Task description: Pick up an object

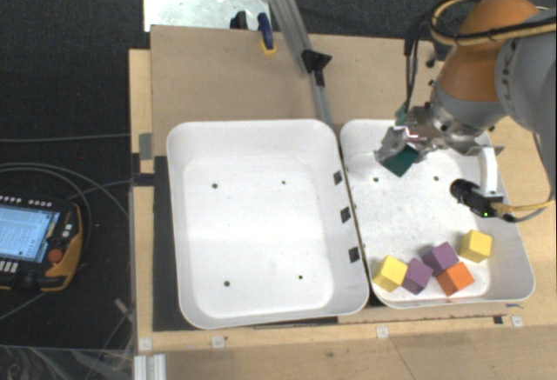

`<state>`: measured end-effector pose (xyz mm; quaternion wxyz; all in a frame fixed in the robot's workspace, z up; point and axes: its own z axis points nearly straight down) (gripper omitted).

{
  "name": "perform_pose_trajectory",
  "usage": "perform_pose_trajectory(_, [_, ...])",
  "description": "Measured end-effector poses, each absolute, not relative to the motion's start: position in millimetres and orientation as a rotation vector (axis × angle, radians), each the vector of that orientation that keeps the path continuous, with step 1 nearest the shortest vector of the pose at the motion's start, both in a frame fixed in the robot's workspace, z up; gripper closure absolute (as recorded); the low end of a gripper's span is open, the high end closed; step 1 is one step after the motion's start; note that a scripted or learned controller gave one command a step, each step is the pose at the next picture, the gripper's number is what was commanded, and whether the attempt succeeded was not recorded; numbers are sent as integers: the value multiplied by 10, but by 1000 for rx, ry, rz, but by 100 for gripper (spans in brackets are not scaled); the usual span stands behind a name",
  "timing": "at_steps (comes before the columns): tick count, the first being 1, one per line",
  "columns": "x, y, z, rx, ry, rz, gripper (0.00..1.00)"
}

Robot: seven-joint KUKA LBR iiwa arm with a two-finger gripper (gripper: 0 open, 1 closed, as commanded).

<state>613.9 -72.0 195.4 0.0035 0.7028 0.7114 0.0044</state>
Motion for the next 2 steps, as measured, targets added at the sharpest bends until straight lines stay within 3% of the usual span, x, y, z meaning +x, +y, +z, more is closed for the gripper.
perform_pose_trajectory(1, [6017,-107,2240,2208,2234,6,100])
perform_pose_trajectory(2, [5898,410,1882,2213,2235,-1,100])
